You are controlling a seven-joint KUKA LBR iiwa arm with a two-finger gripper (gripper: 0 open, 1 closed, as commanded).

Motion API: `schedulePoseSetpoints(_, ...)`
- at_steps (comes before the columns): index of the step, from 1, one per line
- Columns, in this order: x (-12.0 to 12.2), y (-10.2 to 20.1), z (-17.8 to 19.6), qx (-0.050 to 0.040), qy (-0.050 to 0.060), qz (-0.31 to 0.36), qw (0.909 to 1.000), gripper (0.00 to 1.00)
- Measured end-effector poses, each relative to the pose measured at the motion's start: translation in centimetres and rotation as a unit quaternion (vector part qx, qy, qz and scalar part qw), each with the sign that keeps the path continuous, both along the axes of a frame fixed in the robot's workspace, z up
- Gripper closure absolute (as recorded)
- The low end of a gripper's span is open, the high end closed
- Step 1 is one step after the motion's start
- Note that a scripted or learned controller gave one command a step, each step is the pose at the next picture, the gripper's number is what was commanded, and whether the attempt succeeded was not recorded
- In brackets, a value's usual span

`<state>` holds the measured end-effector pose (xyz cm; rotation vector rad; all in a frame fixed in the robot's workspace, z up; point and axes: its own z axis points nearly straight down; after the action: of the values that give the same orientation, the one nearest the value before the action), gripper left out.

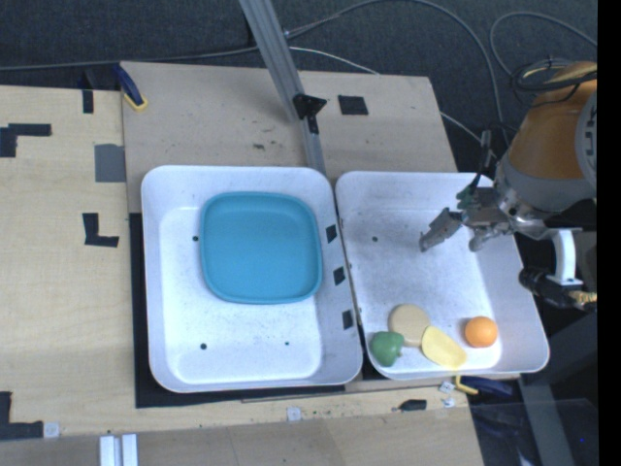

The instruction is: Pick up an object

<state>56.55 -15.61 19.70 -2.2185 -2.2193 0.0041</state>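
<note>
The tabletop point(58, 260) carries two white bins, and the right bin point(383, 212) serves as the landmark for everything else. Touching its left wall stands the left bin point(175, 348), which holds a blue plate point(260, 246) in its upper middle. The grey arm point(548, 153) reaches in over the right bin's right rim, and its gripper point(458, 229) hangs above the bin's upper right floor with the fingers spread apart and nothing between them. The candidates for picking sit along the right bin's near edge (all four in a loose row): a tan disc point(408, 320), a yellow piece point(442, 347) touching it, an orange ball point(480, 332) just beside that, and a green piece point(386, 346) at the row's left end. The step in hand looks like the approach; next, the gripper would need to travel toward the near edge, descend over one piece and close.
</note>
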Motion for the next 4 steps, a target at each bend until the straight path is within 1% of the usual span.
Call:
schedulePoseSetpoints(1,-0.2,-0.6,-6.1,0.0001,0.001,0.0,1.0,0.0)
schedulePoseSetpoints(2,-0.2,-0.6,-10.9,-0.0005,-0.002,0.0,1.0,0.0)
schedulePoseSetpoints(3,-0.1,-0.7,-9.6,-0.0012,-0.004,0.0,1.0,1.0)
schedulePoseSetpoints(4,-0.1,0.2,-3.8,-0.0006,-0.004,0.0,1.0,1.0)
